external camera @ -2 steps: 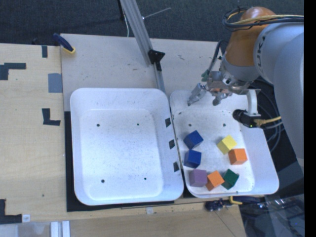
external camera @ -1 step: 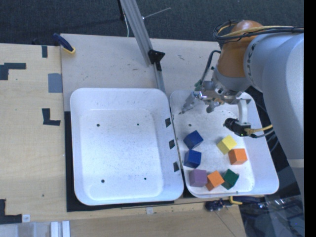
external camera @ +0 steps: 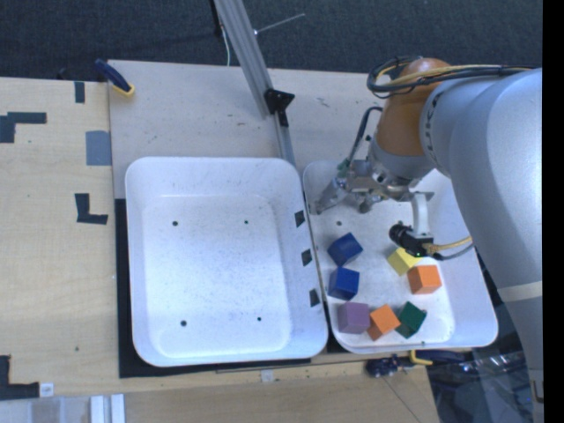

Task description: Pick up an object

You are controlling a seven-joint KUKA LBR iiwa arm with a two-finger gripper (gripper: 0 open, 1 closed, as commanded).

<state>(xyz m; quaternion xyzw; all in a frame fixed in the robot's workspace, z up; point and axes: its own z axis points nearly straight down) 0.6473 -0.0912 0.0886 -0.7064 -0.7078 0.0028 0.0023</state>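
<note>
The right bin [external camera: 467, 329] holds several small blocks: two blue cubes [external camera: 345, 248] [external camera: 345, 282], a yellow block [external camera: 402, 260], an orange cube [external camera: 425, 278], a purple cube [external camera: 354, 316], a smaller orange block [external camera: 383, 321] and a green block [external camera: 411, 318]. My gripper [external camera: 345, 203] hangs over the far left corner of this bin, just beyond the upper blue cube. Its fingers stand apart and open, with nothing between them. The grey arm with its orange band [external camera: 401, 117] covers the bin's far right part.
The left bin [external camera: 141, 192] lies beside the right one, sharing a middle rim. A slanted metal bar [external camera: 251, 55] runs down to the bins' far junction. A blue-and-yellow tool [external camera: 115, 77] lies at the bench's far left.
</note>
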